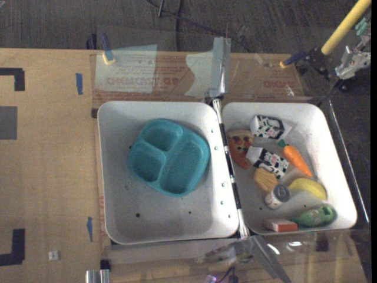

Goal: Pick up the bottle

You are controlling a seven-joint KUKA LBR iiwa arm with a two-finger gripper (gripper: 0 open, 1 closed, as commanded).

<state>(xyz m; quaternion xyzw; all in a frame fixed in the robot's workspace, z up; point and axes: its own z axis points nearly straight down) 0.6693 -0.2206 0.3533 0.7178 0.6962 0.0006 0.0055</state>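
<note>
— Brown counter (47,175), two white bins. What's in the left bin (112,217)?

— One teal divided plate (169,157), near its middle.

— And the bottle?

— Small and pale with a grey cap: bottle (275,196), in the right bin (344,208), toward the near edge. A banana (307,188) lies just beside it, and a red-and-white block (280,224) is closer to the near edge (the green thing (316,216) in the near right corner I can't identify).

— The pincer?

— Pincer (352,62) sits beyond the right bin's far right corner, well apart from the bottle. How far open, I cannot tell.
</note>
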